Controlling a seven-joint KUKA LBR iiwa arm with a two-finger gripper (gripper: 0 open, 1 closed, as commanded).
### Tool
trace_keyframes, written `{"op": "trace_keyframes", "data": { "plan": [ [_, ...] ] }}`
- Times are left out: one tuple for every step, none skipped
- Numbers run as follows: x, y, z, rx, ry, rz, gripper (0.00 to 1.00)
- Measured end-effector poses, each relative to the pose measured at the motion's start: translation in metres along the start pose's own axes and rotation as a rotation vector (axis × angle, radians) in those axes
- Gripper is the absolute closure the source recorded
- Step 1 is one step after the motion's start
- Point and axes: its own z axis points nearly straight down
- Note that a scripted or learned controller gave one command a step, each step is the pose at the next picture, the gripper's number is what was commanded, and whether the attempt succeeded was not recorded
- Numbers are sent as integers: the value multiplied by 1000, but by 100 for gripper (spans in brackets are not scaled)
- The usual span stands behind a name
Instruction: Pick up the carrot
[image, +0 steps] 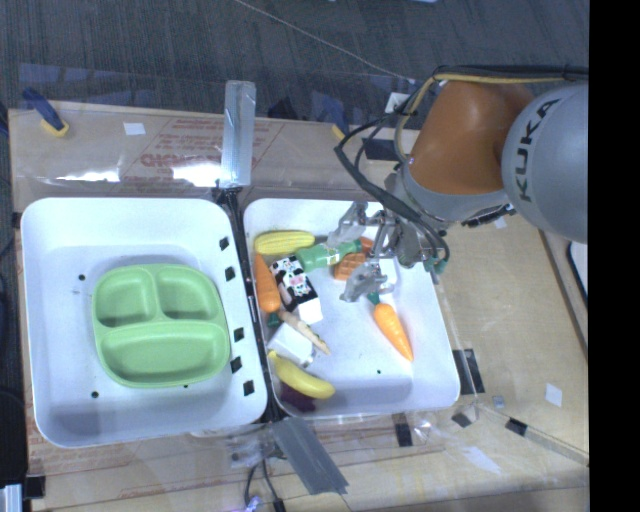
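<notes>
Bench (500, 330) with two white bins (40, 300)

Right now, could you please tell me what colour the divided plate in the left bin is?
The plate is light green, seen clearly in the camera view.

Two bins (40, 300), two carrots (393, 330)

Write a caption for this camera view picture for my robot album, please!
The pincer hangs just above a carrot in the right bin; a green tray sits in the left bin.
</notes>
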Motion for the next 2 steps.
{"op": "trace_keyframes", "data": {
  "plan": [
    [0, -55, 130, 0, 0, -121, 0],
    [-3, -53, 118, 0, -5, -130, 100]
  ]
}}
